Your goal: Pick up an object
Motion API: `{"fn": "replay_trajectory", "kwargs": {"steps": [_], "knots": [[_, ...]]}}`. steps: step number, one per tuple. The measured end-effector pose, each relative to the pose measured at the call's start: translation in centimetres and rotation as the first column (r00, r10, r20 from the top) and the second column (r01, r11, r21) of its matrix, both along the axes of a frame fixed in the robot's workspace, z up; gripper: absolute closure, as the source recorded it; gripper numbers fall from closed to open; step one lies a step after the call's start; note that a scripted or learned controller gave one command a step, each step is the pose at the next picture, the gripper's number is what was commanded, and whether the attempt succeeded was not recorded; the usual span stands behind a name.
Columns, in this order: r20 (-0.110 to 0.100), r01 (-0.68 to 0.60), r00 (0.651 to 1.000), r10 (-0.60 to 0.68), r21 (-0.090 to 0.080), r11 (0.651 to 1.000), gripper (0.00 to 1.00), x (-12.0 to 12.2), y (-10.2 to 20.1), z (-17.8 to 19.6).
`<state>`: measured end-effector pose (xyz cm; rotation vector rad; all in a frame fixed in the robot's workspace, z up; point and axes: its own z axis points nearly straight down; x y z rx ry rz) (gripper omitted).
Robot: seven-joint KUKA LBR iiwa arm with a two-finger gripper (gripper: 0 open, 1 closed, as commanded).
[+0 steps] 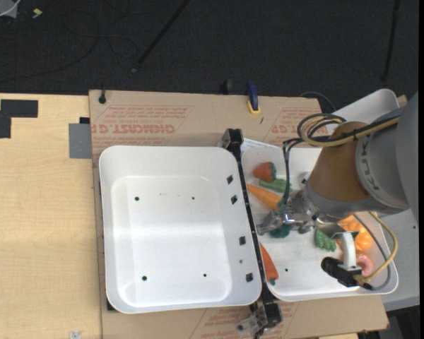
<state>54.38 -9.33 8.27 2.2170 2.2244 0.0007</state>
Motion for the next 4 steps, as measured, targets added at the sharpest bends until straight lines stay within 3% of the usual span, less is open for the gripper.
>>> {"fn": "replay_trajectory", "kwargs": {"steps": [1,2,3,4], "knots": [[-0.001,0.006,1.0,-0.006,-0.003,1.0,0.0,3.5,-7.4,0.6],[-0.001,-0.003,1.0,0.003,0.003,1.0,0.0,9.3,-2.0,0.5],[-0.006,0.0,1.0,0.0,0.002,1.0,1.0,9.0,-2.3,1.5],[-0.009,0.004,1.0,-0.004,0.002,1.0,1.0,5.0,-1.8,0.7]]}}
